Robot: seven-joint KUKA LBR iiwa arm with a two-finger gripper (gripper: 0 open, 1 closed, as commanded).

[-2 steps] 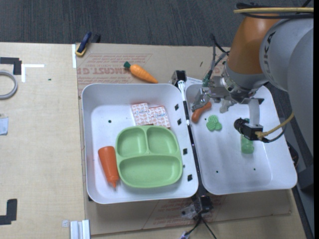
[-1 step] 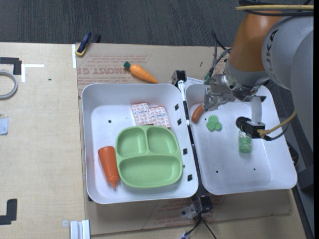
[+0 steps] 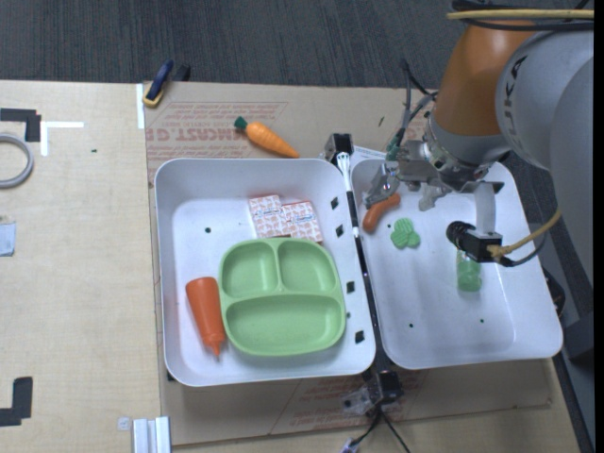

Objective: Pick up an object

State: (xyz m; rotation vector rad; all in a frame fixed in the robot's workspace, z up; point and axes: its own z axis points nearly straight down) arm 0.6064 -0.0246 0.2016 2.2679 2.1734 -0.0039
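White bins sit side by side on the bench, and we see the arm [image 3: 514, 74] over the right bin [image 3: 500, 333].

Low over the right bin's far left corner hangs the gripper [image 3: 401, 182], just above a small orange-red sausage-shaped piece [image 3: 379, 212]; we cannot tell whether the fingers are open or closed, or gripping anything. Near the piece lies a small green lump [image 3: 406, 234], and a pale green block [image 3: 469, 274] lies further right beside a black cable end. We find a green divided plate [image 3: 282, 298], an orange carrot [image 3: 206, 314] and a pink-printed packet [image 3: 281, 217] in the left bin [image 3: 179, 196]. A second carrot [image 3: 268, 138] lies on the bench behind it.
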